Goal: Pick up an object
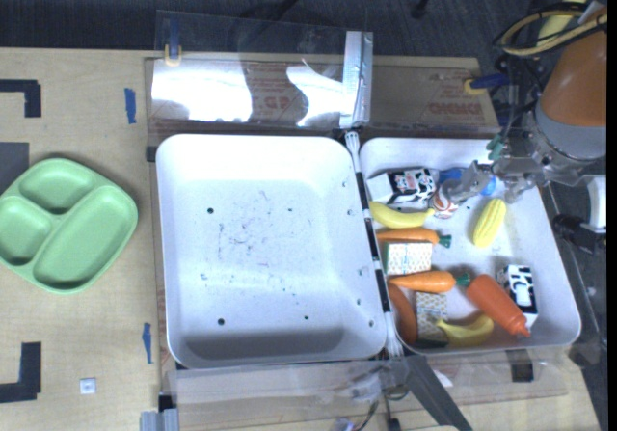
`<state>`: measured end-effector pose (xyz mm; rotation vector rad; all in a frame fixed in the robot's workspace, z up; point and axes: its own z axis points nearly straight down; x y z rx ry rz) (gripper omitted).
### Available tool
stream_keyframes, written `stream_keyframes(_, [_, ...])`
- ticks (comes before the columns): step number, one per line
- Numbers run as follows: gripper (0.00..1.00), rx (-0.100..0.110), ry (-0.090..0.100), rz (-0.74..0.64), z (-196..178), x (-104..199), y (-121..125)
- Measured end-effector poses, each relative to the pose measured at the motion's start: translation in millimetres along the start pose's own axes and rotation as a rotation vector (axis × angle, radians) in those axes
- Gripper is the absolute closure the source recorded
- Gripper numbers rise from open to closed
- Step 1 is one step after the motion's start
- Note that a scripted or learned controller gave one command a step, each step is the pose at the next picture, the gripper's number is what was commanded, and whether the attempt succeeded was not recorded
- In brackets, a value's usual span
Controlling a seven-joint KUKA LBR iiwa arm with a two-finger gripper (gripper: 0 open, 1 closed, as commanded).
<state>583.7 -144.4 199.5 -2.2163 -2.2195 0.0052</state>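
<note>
a: where are the jaws [474, 180]?
b: over the far part of the right bin [564, 318], just beside the corn cob [489, 220]; open or closed, i cannot tell, the view is too small there.
a: and the objects?
b: all in the right bin; a banana [398, 217] near the cow-print block [409, 184]; carrots [496, 304] nearer; the left bin [258, 248] sits beside it; a green divided plate [64, 224] lies far left on the table [77, 362].

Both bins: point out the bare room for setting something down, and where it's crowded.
The left bin offers broad bare floor from its left wall to the centre divider. The right bin is crowded: bananas, carrots and corn fill it, leaving a small patch along its right wall, beside the corn.
</note>
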Motion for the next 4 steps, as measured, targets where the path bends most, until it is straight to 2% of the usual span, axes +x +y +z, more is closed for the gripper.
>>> stream_keyframes(1, [0.0, -0.001, 0.0, 0.038, 95, -51, 17])
stream_keyframes(2, [0.0, -0.005, 0.001, -0.098, 114, -54, 8])
stream_keyframes(3, [1.0, -0.006, -0.001, -0.096, 104, -55, 8])
stream_keyframes(4, [1.0, -0.004, -0.002, -0.327, -6, 14, 25])
